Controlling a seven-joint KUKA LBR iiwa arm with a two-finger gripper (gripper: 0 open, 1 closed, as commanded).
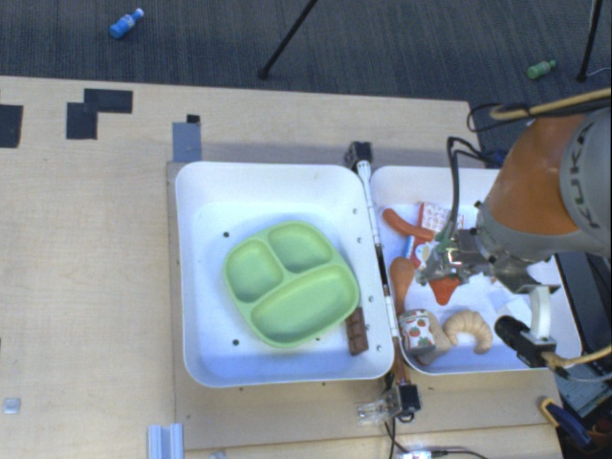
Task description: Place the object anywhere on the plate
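Gripper (pixel 443 268) low in right bin (pixel 564 338), over orange piece (pixel 444 290) — finger state hidden, grasp unclear. Plate (pixel 292 281) in left bin (pixel 206 256) — well apart, leftward.

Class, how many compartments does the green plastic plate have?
3: on the green divided plastic plate in the left white bin, two small sections sit along the upper side and one long section along the lower right.

green plate (pixel 292 283) smooth matt plastic; white bins (pixel 206 256) glossy plastic; bench (pixel 86 285) pale wood.
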